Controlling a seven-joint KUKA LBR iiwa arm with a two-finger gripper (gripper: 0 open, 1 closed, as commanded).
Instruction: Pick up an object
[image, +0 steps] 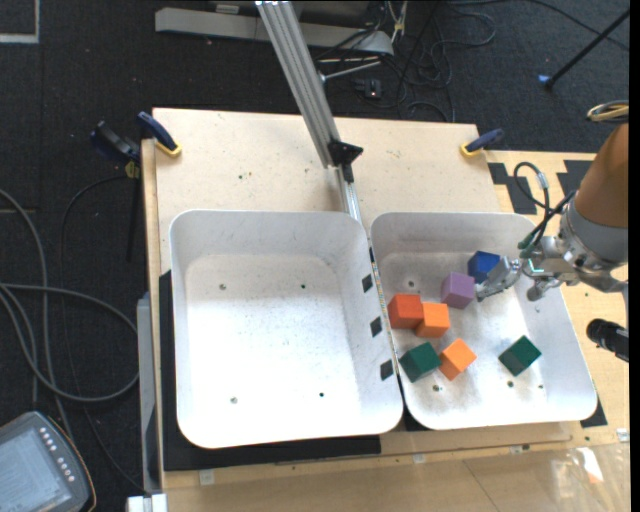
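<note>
In the right bin (585, 400), all the objects sit loose on the floor: blue cube (484, 264) near the back, purple cube (458, 289) just in front-left of it, red-orange cube (405, 310) touching an orange cube (435, 319), dark green cube (420, 359) beside a second orange cube (458, 357), another green cube (520, 355) well apart toward the right wall. Left bin (200, 240) sits alongside, sharing the middle edge. Arm comes in from the right; gripper (507, 276) is low in the right bin, tip just beside the blue and purple cubes. Nothing visibly between the fingers, nothing lifted. Whether the hand is released or clenched: cannot tell, too small and seen side-on. Progress judgement: reach roughly done, grasp not confirmed, lift not started. Likely target is blue or purple cube, since those are nearest the tip; can't say which. Left to do: close on one cube, raise it clear of the bin floor. Risk: neighbours close together, tip may nudge instead of grab.
</note>
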